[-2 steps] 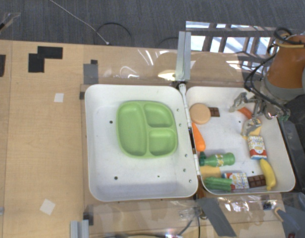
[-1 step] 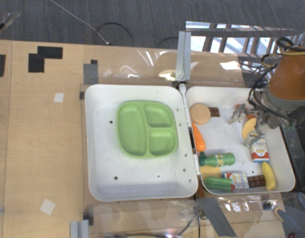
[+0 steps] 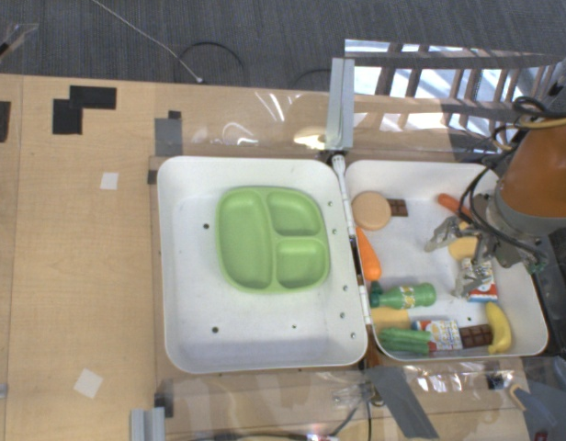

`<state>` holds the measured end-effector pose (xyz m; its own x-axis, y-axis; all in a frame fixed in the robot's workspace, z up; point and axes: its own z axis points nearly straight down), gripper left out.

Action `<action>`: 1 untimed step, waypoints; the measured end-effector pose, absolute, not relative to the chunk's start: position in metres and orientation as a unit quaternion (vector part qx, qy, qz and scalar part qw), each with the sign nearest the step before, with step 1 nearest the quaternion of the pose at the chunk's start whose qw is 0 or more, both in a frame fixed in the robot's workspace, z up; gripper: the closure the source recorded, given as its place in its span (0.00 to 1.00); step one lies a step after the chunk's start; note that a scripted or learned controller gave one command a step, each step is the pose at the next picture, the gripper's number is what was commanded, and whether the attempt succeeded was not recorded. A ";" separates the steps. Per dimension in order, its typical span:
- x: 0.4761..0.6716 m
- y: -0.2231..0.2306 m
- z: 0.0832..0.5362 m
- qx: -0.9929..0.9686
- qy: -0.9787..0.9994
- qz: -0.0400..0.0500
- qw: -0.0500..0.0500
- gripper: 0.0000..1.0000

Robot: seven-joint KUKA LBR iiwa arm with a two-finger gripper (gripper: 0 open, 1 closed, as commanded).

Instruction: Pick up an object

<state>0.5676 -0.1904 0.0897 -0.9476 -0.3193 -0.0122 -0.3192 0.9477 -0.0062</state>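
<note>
My gripper (image 3: 458,256) hangs low over the right side of the right bin (image 3: 421,246), under the orange band of the arm (image 3: 540,177). Its fingers (image 3: 441,237) look spread, so it is open. A small yellow block (image 3: 464,247) lies in the gap between them, and I cannot tell whether they touch it. A red, white and blue packet (image 3: 485,292) lies just below the gripper. A yellow banana (image 3: 499,328) sits at the bin's lower right corner. An orange-red piece (image 3: 448,203) lies just above the gripper.
The right bin also holds a tan round bun (image 3: 372,211), a brown square (image 3: 399,209), an orange carrot (image 3: 367,257), a green bottle (image 3: 404,295), a green cucumber (image 3: 404,341) and a wrapped bar (image 3: 446,334). A green divided plate (image 3: 271,238) lies in the left bin (image 3: 186,320).
</note>
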 end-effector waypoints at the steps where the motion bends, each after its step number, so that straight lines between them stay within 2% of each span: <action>1: 0.574 -0.189 0.105 -0.166 0.986 -0.005 0.016 1.00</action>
